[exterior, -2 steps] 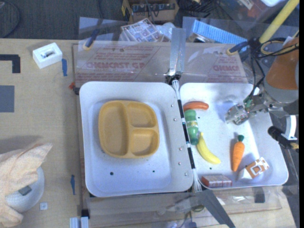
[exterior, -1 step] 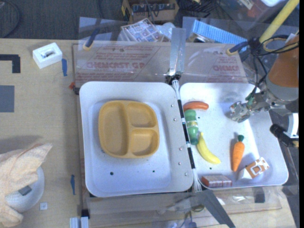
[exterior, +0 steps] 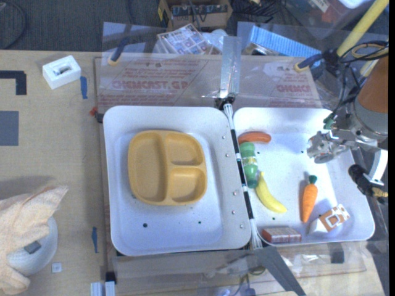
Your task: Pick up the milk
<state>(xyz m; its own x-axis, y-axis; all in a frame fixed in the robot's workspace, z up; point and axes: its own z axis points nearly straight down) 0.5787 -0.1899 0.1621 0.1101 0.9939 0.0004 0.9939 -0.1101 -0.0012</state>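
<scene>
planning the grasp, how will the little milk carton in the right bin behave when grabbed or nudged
The milk carton looks like a small boxy toy, so probably light and fairly stiff. It lies tilted near the right bin's front corner, so a nudge may slide it against the wall. Flat faces should suit the gripper, and rolling is unlikely, unlike the carrot beside it.

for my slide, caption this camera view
Gripper hovers above the right bin, the milk lying by the carrot.

The bench is viewed from one fixed camera set above it, angled downward at a slant. Both white bins (exterior: 123,184) are taken in whole from moderate height, with floor clutter seen beyond the far edge.
</scene>
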